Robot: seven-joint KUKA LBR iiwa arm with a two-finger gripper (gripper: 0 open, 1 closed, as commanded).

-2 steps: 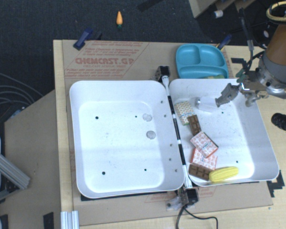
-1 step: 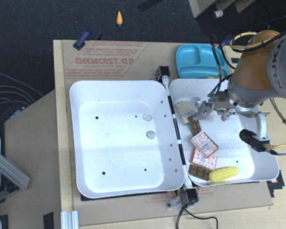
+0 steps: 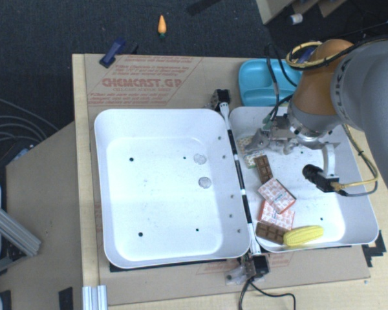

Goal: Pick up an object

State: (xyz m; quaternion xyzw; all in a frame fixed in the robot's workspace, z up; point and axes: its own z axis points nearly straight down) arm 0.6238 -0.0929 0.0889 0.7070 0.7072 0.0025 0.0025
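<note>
While inspecting, found gripper (image 3: 275, 137) low over far end of right bin (image 3: 355, 234), close to the wall shared with left bin (image 3: 116, 173). Cannot tell whether open or closed: masked by wrist hardware. Nothing seen held.

Candidate objects, all in right bin:
- Crumpled wrapper (image 3: 249, 146), just beside gripper and hard against the shared wall.
- Brown bar (image 3: 264, 168), just below wrapper, lying flat.
- Checked packets (image 3: 276, 194), two, overlapping, mid-bin.
- Second bar (image 3: 269, 232) and yellow corn (image 3: 302, 236), touching, at near wall.

Judged step: approach to wrapper or brown bar, with the grasp not yet made.

Risks noted:
- Wrapper tight to wall: liable to meet rim rather than object on closing, or to pinch loose film and shed it on lifting.
- Brown bar flat on floor: little to pinch, likely to slide away.
- Checked packets overlapped: could lift both, or drag one and drop it.
- Black fitting (image 3: 317, 176) with cable, lying over right bin: could snag or sweep objects on a sideways move.

Edges and room:
- Open floor in right bin on the arm's side, between black fitting and corn.
- Left bin nearly bare apart from two small discs (image 3: 205, 183), well apart from all else.
- Blue tub (image 3: 258, 82) just beyond far rim, near arm, so scant margin that way.
- Best clearance judged straight up.
</note>
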